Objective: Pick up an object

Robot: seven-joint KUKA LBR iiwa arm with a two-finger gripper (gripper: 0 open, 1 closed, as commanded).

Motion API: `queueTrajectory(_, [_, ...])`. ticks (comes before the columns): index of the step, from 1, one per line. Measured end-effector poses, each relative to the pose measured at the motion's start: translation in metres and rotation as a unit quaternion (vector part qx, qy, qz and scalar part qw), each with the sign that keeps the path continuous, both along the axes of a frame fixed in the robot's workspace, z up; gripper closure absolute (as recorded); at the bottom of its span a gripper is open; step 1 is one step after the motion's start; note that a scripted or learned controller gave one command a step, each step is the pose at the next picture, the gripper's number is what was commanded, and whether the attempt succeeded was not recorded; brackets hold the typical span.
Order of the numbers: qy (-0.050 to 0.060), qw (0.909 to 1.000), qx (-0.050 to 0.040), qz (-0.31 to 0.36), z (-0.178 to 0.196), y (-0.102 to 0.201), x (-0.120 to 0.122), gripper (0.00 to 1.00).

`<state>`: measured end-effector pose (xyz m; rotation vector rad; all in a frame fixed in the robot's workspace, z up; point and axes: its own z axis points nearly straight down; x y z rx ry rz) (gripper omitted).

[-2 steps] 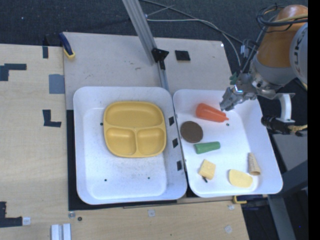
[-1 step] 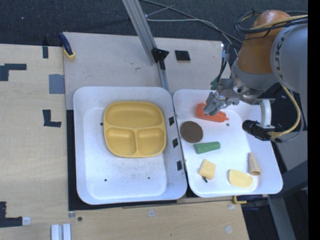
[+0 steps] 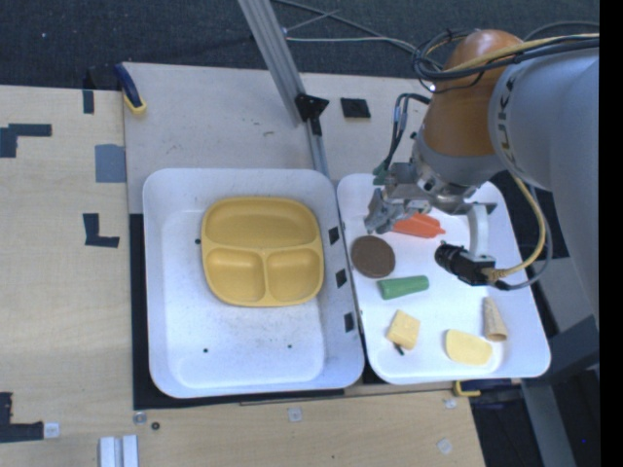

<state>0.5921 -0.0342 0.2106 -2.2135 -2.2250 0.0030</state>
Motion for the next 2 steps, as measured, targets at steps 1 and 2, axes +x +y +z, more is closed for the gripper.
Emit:
queueTrajectory(1, [0.000,1.0000,-0.0001,0.000,-0.004,0.056,-0.006,1.00])
queueTrajectory(2, [-0.001,1.0000,0.0001,0.001,0.010,0.109,-0.021,1.00])
